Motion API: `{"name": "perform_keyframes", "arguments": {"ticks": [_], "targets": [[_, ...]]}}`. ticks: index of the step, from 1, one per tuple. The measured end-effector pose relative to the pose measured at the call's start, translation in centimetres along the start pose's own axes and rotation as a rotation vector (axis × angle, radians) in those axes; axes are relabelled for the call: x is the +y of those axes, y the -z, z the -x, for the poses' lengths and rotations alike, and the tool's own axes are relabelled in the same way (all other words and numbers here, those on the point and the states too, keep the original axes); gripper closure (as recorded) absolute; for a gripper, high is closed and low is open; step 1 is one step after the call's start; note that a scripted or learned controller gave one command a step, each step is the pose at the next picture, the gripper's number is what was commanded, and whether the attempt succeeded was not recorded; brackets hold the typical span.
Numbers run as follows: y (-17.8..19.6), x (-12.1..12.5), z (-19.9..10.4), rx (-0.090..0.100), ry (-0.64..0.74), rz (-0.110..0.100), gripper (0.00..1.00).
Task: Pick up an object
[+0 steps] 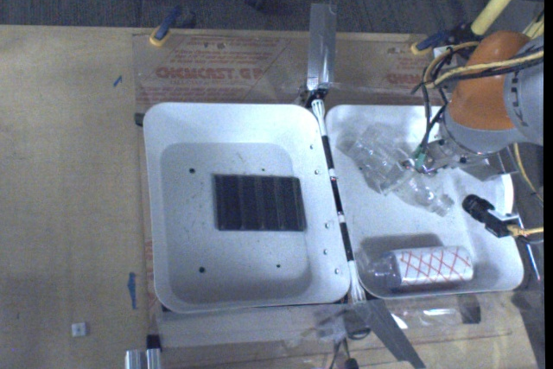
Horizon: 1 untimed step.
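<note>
Clear crumpled plastic (378, 158), apparently thin packaging, lies in the far half of the right bin (393, 216). The pincer (425, 166) is low at its right edge, just beside it or touching it. From this angle I cannot tell whether the pincer is open or closed, and nothing can be seen held in it. The grey arm (488, 95) comes down steeply from the right, so the pincer points almost straight into the bin. That suits a top-down try at something lying loose on the floor.

A second small clear scrap (435, 200) sits just below the pincer, near the first but apart from it. The nearest candidate for picking is therefore this clear plastic. I judge it a poor one to grasp, being see-through, light and likely to give way or slip.

A white roll with a red criss-cross pattern (429, 265) lies on its side against the near wall of the same bin, probably where it came to rest after rolling. It is well apart from the pincer.

The left bin (173, 186) holds only a dark ribbed panel (259, 203), flat in its middle.

Both bins stand on a pale wooden table (69, 186). Behind them a protective sheet (207, 72) bears red lettering that seems to read "CHEMCAST GP", though it is blurred. I can read no label on the roll or the plastic.
</note>
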<state>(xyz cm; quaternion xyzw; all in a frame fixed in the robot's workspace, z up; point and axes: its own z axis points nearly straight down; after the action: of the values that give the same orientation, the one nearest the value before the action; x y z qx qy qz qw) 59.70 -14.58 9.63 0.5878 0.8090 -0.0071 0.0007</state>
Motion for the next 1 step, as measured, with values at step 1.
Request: {"name": "perform_keyframes", "arguments": {"ticks": [1], "targets": [[-0.5,1.37,-0.62,0.012,0.069,-0.033,0.0]]}}
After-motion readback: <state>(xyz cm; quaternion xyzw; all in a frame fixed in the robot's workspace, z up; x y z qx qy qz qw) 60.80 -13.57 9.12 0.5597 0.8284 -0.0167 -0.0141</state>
